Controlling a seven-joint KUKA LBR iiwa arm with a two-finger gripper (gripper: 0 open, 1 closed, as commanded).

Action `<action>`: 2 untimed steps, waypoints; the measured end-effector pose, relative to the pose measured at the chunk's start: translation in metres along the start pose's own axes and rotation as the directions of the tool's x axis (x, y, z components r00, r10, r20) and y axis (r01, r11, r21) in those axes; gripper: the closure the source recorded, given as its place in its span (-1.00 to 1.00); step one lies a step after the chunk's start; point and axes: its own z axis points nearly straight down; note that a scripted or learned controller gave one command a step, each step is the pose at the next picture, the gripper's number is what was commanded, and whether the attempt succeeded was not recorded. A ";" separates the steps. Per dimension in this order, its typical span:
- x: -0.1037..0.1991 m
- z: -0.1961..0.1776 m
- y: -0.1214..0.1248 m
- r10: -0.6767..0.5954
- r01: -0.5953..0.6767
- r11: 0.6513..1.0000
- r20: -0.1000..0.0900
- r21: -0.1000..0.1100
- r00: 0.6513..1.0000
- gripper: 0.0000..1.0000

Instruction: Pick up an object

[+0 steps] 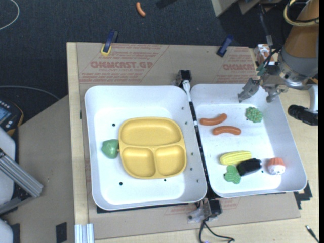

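Two white bins sat side by side; the gripper point(259, 91) hung open and empty, a broccoli floret point(253, 115) just toward six o'clock.

We see a counter point(152, 59) topped with a tan cardboard sheet printed with faded red lettering. Two shallow white plastic bins sit directly on it, side by side and touching along their inner edges: the left bin point(96, 135) and the right bin point(288, 135). A blue and yellow clamp point(108, 42) grips the sheet's far edge toward the left, and a dark blue clamp point(225, 46) grips it further right. A small black fitting point(185, 77) rests on the cardboard at the far end of the seam between the bins. Beyond the counter, a small orange object point(140, 8) lies on the dark carpeted floor point(61, 14).
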 end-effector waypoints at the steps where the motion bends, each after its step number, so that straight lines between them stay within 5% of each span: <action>1: 0.000 -0.010 0.003 -0.003 0.003 1.000 0.003 -0.015 1.000 -1.00; 2: -0.005 0.035 0.002 -0.002 0.002 1.000 0.003 -0.010 1.000 -1.00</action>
